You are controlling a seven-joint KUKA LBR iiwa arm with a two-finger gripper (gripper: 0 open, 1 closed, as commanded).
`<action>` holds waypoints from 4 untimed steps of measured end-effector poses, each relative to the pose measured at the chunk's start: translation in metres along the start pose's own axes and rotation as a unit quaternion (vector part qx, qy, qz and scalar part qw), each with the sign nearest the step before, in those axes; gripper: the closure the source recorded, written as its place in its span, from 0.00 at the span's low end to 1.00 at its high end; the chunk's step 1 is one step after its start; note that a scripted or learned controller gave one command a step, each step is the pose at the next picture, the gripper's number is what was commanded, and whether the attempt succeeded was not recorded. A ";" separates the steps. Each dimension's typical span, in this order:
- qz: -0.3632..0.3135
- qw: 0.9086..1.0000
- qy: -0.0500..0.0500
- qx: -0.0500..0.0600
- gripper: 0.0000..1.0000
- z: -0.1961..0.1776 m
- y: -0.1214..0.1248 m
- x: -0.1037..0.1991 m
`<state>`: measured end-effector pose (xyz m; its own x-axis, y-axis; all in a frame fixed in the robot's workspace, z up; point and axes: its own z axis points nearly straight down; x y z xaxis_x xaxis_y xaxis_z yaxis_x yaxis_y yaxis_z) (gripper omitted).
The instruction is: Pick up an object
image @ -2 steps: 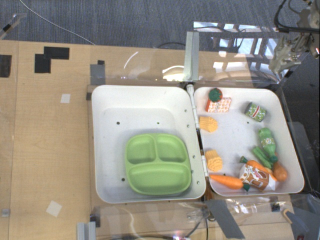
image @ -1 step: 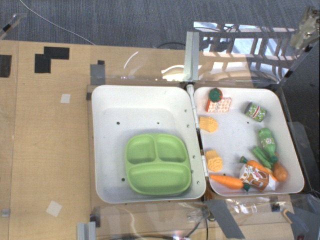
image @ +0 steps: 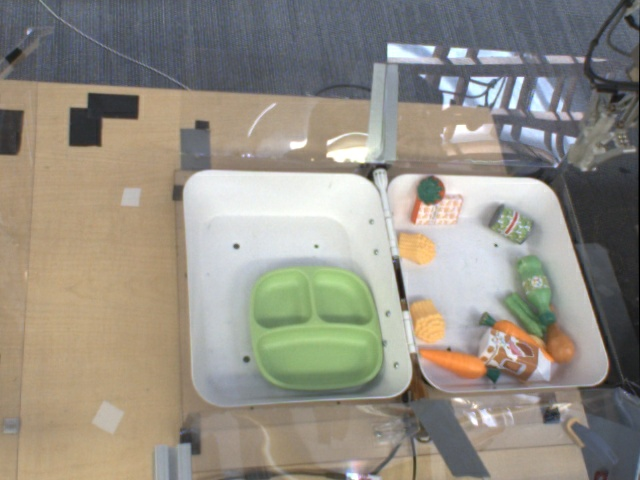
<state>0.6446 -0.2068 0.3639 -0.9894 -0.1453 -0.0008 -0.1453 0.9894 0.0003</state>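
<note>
The right bin (image: 470, 278) holds several toy foods. At its far side lie a red-and-white piece with a green top (image: 437, 208) and a green can (image: 511, 224). Two yellow corn pieces (image: 417, 248) (image: 427, 320) lie along its left wall. An orange carrot (image: 453, 362), a printed carton (image: 512, 353) and a small orange ball (image: 560, 345) crowd the near edge. Green vegetables (image: 535, 286) rest by the right wall. My gripper (image: 603, 136) hangs pale and blurred at the top right, beyond the bin's far right corner and well away from every object.
A green divided plate (image: 316, 328) sits in the left bin (image: 220, 268). A clear panel and metal post (image: 384, 108) stand behind the bins. Black cables (image: 610, 38) hang at the top right. Wooden bench (image: 90, 298) extends to the left.
</note>
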 end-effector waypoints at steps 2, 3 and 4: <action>0.087 0.996 -0.001 -0.001 1.00 0.070 0.034 -0.031; 0.135 0.991 -0.010 0.002 1.00 -0.015 0.049 -0.030; 0.178 0.984 -0.010 0.002 1.00 -0.111 0.046 -0.022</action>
<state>0.6596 -0.1586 0.4753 -0.9773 0.2108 -0.0220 0.2108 0.9775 0.0008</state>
